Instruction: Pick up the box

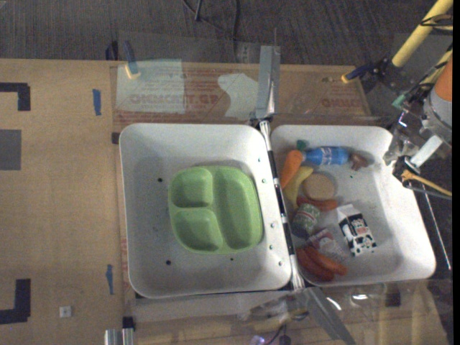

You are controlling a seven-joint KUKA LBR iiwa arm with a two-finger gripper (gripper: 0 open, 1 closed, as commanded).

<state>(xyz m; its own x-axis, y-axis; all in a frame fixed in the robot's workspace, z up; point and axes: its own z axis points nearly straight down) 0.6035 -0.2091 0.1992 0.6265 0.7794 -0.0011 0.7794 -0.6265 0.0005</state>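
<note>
Camera view from above shows my arm (440, 99) coming in from the right, with its orange band near the edge of the picture. My hand (410, 157) hangs over the right rim of the right bin (410, 254); it is a tangle of grey and white parts, and I cannot tell if it is open or closed. Nothing is seen in it.

The box (357, 230) lies on the floor of the right bin, well apart from my hand. It is a small white carton with dark printing on its side, but the print is too small to read.

To the left of the box are a round tin (307, 218), a brown disc (318, 187), a carrot (291, 167), a blue bottle (328, 155) lying on its side, and red sausages (321, 262) near the lower wall. The bottle label cannot be read.

The left bin (140, 214) holds a green divided plate (215, 208) with three compartments.

Behind the bins on the tabletop (50, 192) lies a clear sheet (172, 92) with faint red letters; I cannot read them with certainty.
</note>
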